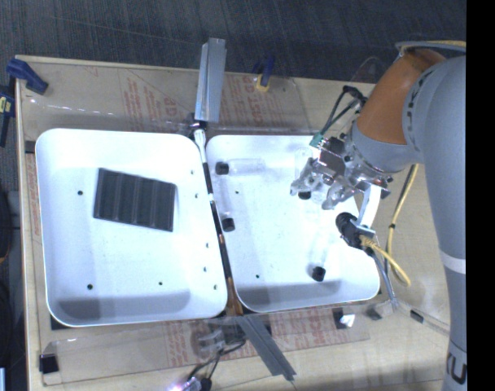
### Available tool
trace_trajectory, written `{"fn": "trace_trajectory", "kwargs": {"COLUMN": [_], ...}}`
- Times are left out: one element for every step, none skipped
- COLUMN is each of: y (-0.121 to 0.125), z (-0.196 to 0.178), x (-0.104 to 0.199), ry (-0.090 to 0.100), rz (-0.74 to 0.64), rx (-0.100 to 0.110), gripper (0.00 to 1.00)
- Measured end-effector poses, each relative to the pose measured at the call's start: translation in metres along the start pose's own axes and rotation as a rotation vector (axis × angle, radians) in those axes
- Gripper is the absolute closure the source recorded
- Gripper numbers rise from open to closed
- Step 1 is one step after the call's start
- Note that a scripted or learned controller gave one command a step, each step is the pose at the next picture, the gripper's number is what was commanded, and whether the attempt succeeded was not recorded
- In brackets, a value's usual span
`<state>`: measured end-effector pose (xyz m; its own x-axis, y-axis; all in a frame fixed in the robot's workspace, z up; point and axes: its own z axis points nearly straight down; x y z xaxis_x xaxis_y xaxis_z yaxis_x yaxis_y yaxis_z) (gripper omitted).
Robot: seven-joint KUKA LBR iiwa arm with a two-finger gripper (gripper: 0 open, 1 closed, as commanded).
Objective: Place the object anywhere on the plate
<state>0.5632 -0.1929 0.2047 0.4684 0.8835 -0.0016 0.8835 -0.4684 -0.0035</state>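
Plainly, small dark object (317,274) low in right bin (264,296), pincer (316,191) above, grip state unclear

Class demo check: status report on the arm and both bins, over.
Gripper over right bin, jaws unclear. Dark ribbed plate flat in left bin. Small dark object near right bin's front, untouched. Path looks open.

Blue clamps (26,75) grip the bench's (109,96) upper left corner. A metal bar (210,78) stands upright at top centre, above the seam between two white bins (52,218).
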Motion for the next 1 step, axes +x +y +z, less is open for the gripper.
{"fn": "trace_trajectory", "kwargs": {"y": [0.0247], "z": [-0.0155], "x": [0.0951], "ry": [0.002], "rz": [-0.033], "rx": [0.001], "gripper": [1.00]}}
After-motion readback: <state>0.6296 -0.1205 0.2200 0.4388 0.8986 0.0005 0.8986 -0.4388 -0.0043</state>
